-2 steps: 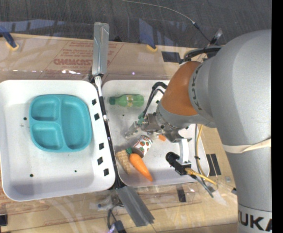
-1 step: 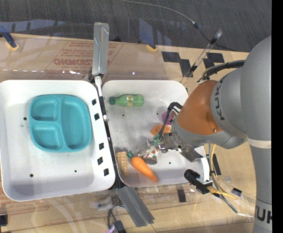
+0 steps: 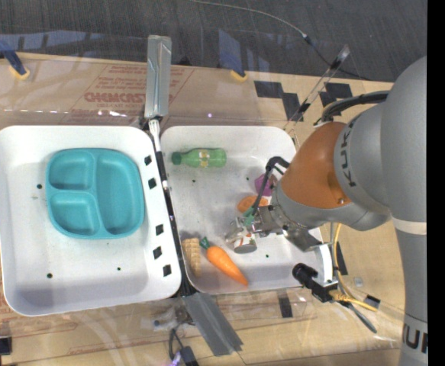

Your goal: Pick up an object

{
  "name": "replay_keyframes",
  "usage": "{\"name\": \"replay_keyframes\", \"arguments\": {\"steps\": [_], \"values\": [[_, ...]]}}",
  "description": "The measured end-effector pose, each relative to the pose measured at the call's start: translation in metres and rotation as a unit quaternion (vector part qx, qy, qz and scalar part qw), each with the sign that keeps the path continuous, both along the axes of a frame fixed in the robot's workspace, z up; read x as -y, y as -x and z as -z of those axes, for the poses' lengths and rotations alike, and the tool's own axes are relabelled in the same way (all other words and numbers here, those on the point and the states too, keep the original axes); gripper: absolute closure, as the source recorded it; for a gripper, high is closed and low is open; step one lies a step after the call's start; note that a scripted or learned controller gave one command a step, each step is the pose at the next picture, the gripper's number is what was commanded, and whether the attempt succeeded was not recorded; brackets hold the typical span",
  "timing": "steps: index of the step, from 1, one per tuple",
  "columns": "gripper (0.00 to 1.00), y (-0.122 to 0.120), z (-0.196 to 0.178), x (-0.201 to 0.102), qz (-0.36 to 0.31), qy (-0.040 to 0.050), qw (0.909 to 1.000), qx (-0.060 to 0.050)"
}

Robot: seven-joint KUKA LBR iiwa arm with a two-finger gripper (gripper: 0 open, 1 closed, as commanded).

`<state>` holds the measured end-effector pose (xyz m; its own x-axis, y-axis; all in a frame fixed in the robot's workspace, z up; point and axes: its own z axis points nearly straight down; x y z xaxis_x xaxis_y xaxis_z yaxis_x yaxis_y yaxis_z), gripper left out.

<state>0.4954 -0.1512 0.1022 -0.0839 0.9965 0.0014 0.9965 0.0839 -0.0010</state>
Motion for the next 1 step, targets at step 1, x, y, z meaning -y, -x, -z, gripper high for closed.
{"name": "replay_keyframes", "arguments": {"steps": [1], "values": [[1.0,-0.0232,-0.1044,-0.0288,0.074,0.0004,0.9972,0.003]]}}
